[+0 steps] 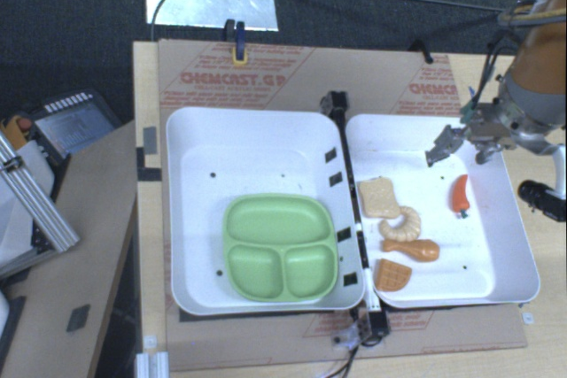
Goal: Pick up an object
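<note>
Your two-finger gripper (pixel 463 146) hovers above the back part of the right shallow white bin (pixel 509 199), fingers spread apart with nothing between them. The nearest candidate is the small orange-red carrot-shaped toy (pixel 460 194), lying alone just in front of the gripper, apart from the other food. Choose it: bring the fingers straight down astride its narrow width, not its length, and close only once they reach the bin floor.

Counted, the right bin holds 5 items: 1 carrot toy, 1 tan bread slice (pixel 377 196), 1 pale curled shrimp-like piece (pixel 403 226), 1 orange drumstick (pixel 413 250) and 1 orange waffle-patterned wedge (pixel 392 275). The left white bin (pixel 248 146) holds 1 green three-compartment plastic tray (pixel 279 245).
</note>
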